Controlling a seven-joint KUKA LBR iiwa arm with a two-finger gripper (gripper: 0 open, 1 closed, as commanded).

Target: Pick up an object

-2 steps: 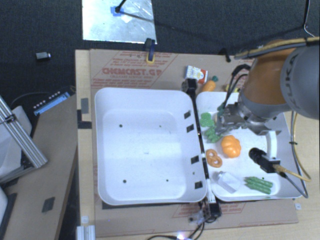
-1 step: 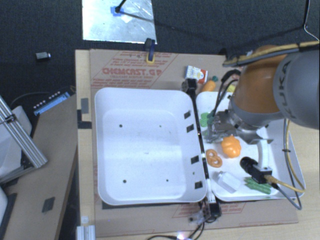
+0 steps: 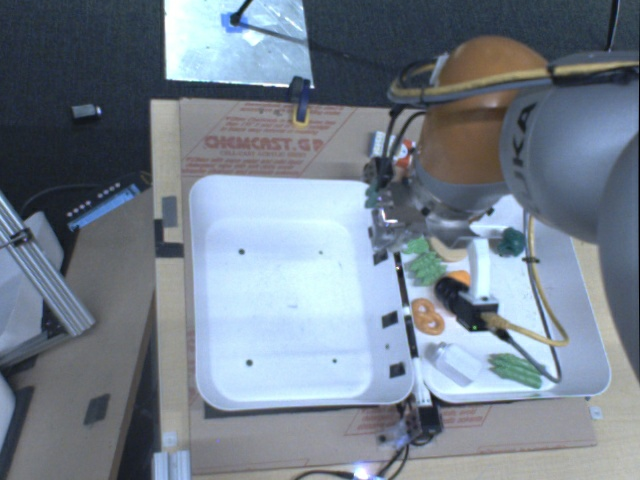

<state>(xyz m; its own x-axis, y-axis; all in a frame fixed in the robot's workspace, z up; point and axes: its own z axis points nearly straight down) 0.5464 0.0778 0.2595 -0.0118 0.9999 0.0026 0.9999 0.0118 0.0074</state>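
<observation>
My gripper (image 3: 386,230) hangs low over the left edge of the right bin (image 3: 585,363), close to the wall shared with the left bin (image 3: 290,288). The big grey and orange wrist hides most of it. Just right of it, a light green leafy piece (image 3: 426,266) lies in the right bin. Below that are an orange pretzel-shaped ring (image 3: 428,316), a pale clear block (image 3: 453,364) and a green pod-like piece (image 3: 516,369). A teal object (image 3: 512,240) sits further right, and a small orange piece (image 3: 456,279) peeks out near the bin's middle.
Both bins rest on a brown cardboard sheet (image 3: 260,138). The arm covers the back of the right bin. A metal plate (image 3: 235,28) lies beyond the bench, and an aluminium frame (image 3: 40,278) stands at the left.
</observation>
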